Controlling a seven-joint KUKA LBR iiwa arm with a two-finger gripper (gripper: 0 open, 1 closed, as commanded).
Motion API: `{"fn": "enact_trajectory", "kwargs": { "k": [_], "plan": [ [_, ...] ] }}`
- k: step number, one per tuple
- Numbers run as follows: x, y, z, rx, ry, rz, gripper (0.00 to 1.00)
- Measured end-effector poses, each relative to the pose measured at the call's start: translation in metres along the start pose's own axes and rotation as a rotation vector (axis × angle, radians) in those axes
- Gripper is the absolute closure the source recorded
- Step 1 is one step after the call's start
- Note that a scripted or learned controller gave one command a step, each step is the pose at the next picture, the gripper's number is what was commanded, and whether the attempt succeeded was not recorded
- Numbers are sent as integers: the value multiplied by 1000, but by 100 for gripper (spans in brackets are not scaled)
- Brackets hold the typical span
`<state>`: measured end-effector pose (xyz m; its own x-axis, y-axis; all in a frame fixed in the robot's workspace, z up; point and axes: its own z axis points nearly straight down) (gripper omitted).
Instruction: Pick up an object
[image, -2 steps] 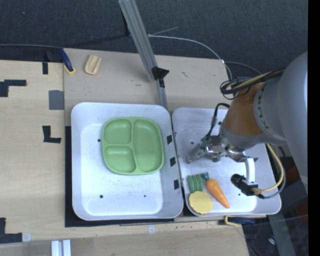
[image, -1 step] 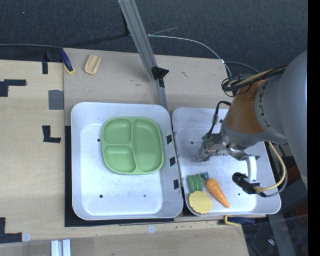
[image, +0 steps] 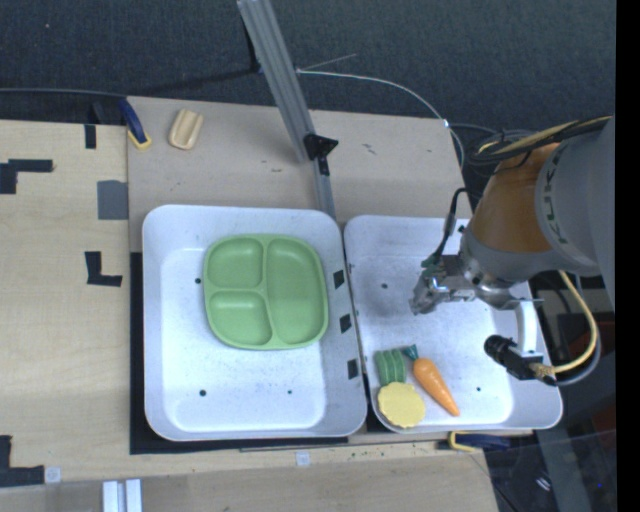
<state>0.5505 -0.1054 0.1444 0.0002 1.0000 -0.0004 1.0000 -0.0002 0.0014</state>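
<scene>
Yellow round toy disc (image: 401, 404), orange plastic carrot (image: 436, 386): right white bin (image: 380, 250). End effector (image: 428, 296) above; grip state I cannot tell. I'd descend centred over carrot.

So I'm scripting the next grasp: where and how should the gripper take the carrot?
Grip the carrot across its thicker upper middle, from above, fingers either side of its long axis. It lies flat and slanted, tapering toward the lower right, with the yellow disc close at its left.

hand (image: 428, 297) blurred and tiny, finger gap unreadable. Arm body (image: 560, 215) cut off at frame's right, covers right bin (image: 400, 250) far corner. Green item (image: 393, 362) partly hidden under yellow disc (image: 401, 405).
</scene>
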Motion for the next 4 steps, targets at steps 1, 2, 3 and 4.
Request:
{"fn": "enact_trajectory", "kwargs": {
  "k": [1, 2, 3, 4],
  "plan": [
    [-8, -5, -56, -3, -1, 0, 100],
    [-11, -5, -119, -5, -1, -1, 100],
    [39, 24, -110, 2, 1, -7, 100],
    [96, 36, -110, 2, 2, -7, 100]
  ]
}}
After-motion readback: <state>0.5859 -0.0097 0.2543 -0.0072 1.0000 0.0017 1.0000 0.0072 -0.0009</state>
